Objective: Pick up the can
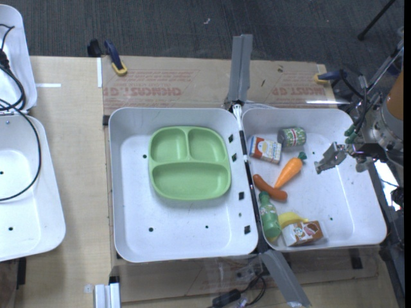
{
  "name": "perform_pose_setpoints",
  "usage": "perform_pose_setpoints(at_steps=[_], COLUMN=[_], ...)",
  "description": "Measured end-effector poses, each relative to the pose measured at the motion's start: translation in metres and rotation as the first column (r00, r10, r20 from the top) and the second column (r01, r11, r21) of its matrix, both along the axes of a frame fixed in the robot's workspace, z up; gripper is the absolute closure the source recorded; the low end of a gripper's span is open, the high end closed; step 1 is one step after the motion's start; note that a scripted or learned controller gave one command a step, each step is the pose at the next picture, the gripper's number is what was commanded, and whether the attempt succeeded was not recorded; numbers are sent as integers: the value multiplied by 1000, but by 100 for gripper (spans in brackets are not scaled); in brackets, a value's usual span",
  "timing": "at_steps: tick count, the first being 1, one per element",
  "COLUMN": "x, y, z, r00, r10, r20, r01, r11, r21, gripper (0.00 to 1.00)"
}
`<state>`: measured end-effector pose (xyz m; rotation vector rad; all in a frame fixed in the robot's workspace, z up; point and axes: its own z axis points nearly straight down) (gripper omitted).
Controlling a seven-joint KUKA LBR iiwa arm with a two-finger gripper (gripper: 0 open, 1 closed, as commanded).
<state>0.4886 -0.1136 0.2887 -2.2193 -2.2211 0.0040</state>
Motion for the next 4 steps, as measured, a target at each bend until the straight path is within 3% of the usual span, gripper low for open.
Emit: perform_pose_setpoints(at_steps=[1, 2, 3, 4], x=[72, 125, 170, 170], y=[-1, -3, -35, -22], z=[-28, -69, -137, -197], r00=[996, 996, 999, 998], r10=[84, 92, 49, 63], r20=[1, 2, 3, 3], r01=[-84, -92, -49, -63], r11=[996, 996, 999, 998], r21=[0, -1, -1, -1], gripper=[0, 0, 0, 0])
